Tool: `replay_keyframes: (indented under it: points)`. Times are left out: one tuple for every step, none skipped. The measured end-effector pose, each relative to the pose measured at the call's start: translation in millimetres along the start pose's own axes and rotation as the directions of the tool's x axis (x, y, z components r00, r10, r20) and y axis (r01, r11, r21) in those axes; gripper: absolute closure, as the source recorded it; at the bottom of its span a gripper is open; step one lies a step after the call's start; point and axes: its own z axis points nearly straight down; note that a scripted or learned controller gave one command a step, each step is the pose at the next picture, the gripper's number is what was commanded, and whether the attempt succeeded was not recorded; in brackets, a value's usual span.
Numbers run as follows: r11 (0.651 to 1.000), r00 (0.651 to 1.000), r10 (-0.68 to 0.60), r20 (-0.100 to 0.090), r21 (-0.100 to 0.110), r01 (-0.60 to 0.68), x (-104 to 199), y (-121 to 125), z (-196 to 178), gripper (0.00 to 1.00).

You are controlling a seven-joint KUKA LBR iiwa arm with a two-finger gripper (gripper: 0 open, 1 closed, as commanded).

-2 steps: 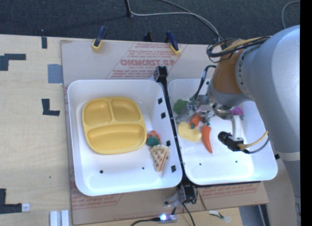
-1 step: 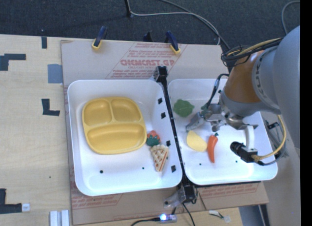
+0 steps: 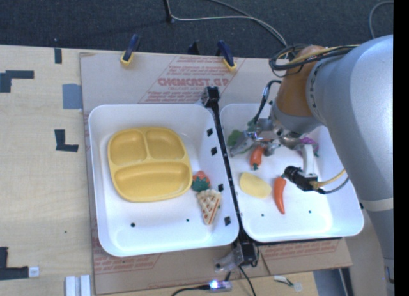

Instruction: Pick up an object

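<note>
The fingers cannot be made out as spread or pressed together – the grey metal gripper (image 3: 261, 140) hangs low in the right shallow white bin (image 3: 332, 221), on a cardboard-topped bench above dark carpet. A small red-orange toy (image 3: 256, 158) lies just under it. Nearby – a green leafy toy (image 3: 235, 139), a pale yellow lump (image 3: 255, 185), an orange carrot (image 3: 280, 195). The left white bin (image 3: 102, 224) holds a yellow divided plate (image 3: 149, 163) and a waffle-patterned wedge (image 3: 208, 205)

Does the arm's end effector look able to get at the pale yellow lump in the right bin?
Probably yes: the pale yellow lump lies uncovered, apart from the orange carrot, with the end effector just above it.
</note>
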Motion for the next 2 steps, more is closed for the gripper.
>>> replay_keyframes:
  points:
    - [1.0,1.0,0.002,0.0,-0.007,-0.002,1.8,-37.4,-105.3,0.0]
    - [1.0,1.0,0.002,0.0,0.001,-0.002,2.1,-38.4,-110.3,1.0]
